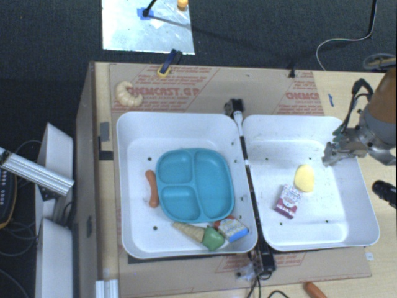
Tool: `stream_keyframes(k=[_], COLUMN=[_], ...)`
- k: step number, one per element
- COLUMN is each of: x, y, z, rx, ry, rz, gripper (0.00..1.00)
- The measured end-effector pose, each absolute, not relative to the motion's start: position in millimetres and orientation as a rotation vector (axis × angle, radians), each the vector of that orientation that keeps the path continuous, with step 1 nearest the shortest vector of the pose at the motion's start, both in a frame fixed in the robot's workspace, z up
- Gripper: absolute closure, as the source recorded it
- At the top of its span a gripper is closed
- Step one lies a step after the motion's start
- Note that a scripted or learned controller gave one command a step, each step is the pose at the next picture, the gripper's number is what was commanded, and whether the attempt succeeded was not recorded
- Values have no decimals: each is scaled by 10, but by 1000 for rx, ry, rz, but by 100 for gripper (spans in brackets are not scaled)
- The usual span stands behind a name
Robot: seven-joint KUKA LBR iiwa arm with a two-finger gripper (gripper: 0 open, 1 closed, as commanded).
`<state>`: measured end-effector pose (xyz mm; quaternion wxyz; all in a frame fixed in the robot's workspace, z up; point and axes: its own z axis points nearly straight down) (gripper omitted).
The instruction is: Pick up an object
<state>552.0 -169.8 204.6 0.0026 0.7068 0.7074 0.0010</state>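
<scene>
the pincer (330, 156) hangs over the far right part of the right bin (356, 228); whether it is spread or pressed together cannot be told. just to its left and a little nearer the camera lies a yellow lemon (304, 178), and beyond that a small red-and-white carton (288, 202). the left bin (133, 228), further left, carries a blue divided plate (195, 185).

grey arm with orange band (381, 113) cut off at right edge, gripper (330, 156) fingers too blurred to tell, orange carrot-like piece (315, 288) cropped at bottom edge
</scene>
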Motion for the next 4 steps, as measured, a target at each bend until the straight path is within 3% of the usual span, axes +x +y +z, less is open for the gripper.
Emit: stream_keyframes(k=[1,2,3,4], x=[5514,5635,5381,5160], y=[-1694,-1529,-964,-1020], z=[2036,909,1064,841], rx=[2218,2220,2219,2220], ry=[2221,2226,2225,2222], rz=[2,-2,2,1], gripper=[0,0,0,0])
